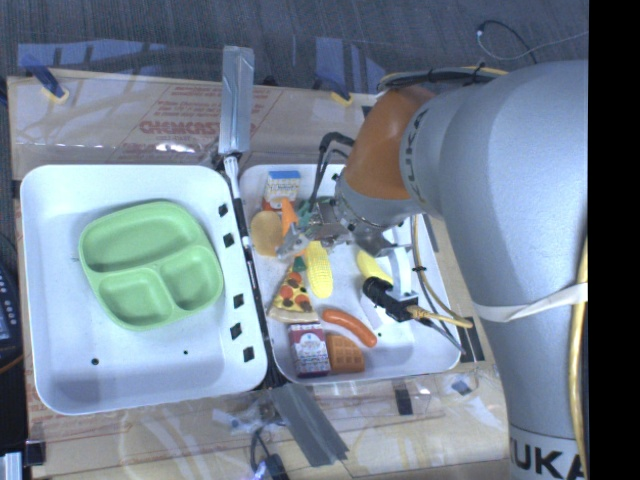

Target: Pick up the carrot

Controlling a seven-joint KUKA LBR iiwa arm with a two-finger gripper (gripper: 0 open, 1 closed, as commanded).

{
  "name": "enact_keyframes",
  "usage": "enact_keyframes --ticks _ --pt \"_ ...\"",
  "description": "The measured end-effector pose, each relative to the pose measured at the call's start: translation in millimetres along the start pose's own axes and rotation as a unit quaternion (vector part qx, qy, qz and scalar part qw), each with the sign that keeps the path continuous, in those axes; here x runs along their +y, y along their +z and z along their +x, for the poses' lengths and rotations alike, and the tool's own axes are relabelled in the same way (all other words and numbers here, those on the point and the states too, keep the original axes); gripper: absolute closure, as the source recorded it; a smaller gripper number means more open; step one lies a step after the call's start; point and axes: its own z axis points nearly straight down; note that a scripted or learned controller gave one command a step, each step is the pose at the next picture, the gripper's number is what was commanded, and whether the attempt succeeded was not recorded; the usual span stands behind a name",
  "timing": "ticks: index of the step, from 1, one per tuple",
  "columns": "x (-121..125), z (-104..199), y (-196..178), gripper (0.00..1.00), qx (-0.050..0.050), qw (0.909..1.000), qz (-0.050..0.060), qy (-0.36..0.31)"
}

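Note:
The carrot (288,214) is a thin orange piece lying in the upper left of the right bin (430,353), between a round tan bun (265,233) and my gripper (304,230). My gripper is low in that bin, right beside the carrot and at its right edge. The grey wrist and the orange band (385,158) rise behind it and hide the bin's upper right part.
Around the gripper lie a corn cob (318,270), a pizza slice (291,294), a yellow piece (372,265), a sausage (349,326), a waffle (346,354), a red box (310,351) and a small blue-topped box (283,185). The left bin (60,368) holds a green divided plate (150,263).

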Motion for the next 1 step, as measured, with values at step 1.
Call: enact_keyframes --ticks 1 --pt "63.8 -0.2 -85.1 1.00 -0.001 0.9993 -0.006 0.037"
